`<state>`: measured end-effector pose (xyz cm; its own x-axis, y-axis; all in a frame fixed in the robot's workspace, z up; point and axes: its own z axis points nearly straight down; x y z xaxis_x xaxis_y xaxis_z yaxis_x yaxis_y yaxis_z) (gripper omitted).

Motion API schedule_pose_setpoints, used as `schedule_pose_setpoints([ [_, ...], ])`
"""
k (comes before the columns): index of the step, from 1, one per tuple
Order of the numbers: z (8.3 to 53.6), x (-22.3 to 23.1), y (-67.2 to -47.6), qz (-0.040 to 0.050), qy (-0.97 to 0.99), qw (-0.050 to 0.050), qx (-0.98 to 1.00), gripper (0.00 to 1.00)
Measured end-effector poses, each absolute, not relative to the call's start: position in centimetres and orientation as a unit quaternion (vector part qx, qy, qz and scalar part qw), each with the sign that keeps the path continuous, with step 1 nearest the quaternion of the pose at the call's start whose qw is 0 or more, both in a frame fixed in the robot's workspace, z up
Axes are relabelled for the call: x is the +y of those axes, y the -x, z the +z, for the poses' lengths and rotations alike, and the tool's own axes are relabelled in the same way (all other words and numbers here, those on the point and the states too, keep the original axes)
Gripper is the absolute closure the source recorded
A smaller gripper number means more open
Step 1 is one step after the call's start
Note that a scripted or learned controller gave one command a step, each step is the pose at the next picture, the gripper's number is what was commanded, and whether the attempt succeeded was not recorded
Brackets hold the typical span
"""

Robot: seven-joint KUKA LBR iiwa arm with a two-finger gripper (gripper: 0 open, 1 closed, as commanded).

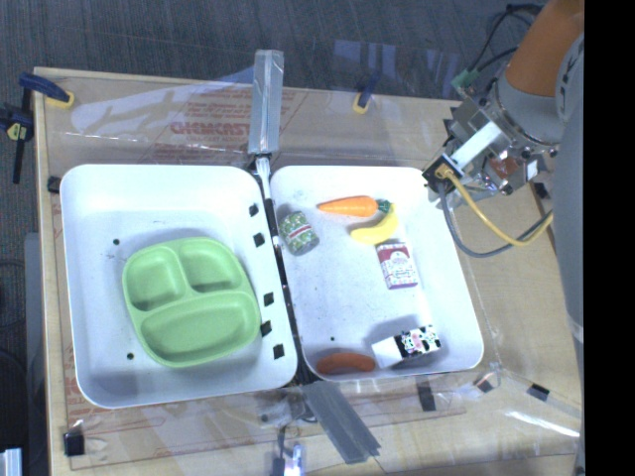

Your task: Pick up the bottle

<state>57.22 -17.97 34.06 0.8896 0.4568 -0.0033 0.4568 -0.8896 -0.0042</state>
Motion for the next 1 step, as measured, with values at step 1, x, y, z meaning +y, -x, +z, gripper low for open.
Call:
schedule_pose_setpoints([
  [1, 40.14, -21.02, -52.38, 0.0004, 0.924, 0.001, -0.383, 1.0],
])
